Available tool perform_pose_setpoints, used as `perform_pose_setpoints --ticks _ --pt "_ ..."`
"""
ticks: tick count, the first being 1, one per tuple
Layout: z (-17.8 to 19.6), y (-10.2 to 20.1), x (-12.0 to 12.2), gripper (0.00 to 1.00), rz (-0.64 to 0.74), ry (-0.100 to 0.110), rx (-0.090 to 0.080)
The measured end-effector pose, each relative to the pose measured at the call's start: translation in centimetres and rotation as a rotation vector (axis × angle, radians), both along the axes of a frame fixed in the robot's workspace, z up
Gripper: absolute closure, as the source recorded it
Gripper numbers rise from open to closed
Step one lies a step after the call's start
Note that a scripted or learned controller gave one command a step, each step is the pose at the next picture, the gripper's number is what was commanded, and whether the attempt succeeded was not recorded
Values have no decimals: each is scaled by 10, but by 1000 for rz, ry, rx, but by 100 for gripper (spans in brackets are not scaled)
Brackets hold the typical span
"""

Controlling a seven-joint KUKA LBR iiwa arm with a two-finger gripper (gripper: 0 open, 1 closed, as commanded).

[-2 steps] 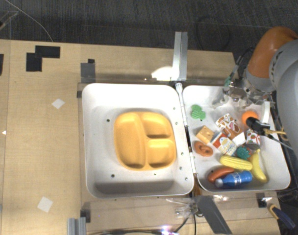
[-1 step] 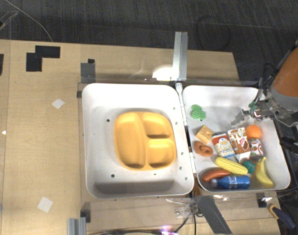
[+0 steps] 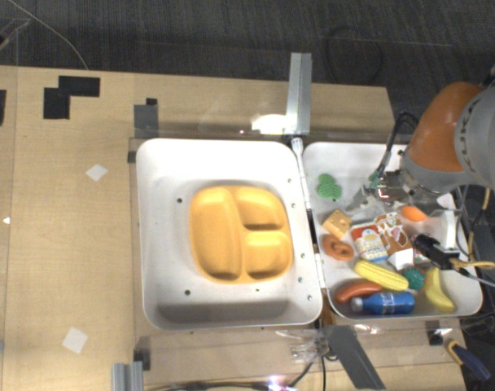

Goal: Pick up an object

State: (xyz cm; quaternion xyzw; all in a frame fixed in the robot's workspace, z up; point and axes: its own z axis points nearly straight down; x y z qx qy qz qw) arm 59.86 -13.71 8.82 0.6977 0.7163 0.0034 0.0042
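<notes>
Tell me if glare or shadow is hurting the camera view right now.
Camera view: a blown-out glare spot sits above the left bin; soft shadow falls under the yellow tray; the toys in the right bin are small and slightly soft; the gripper looks blurred.

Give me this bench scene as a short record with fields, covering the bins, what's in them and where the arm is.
left bin: holds a yellow divided tray
right bin: holds a heap of small toy foods
items in right bin: green piece, cheese wedge, corn cob, blue bottle, banana, red sausage
arm: reaches in from the right, over the right bin's far side
gripper: low over the toys near the green piece
grip: cannot tell if anything is held
</notes>
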Motion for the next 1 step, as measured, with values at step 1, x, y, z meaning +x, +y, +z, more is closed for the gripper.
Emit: perform_pose_setpoints --ticks 1 --pt "14 -1 3 100 2 -10 -3"
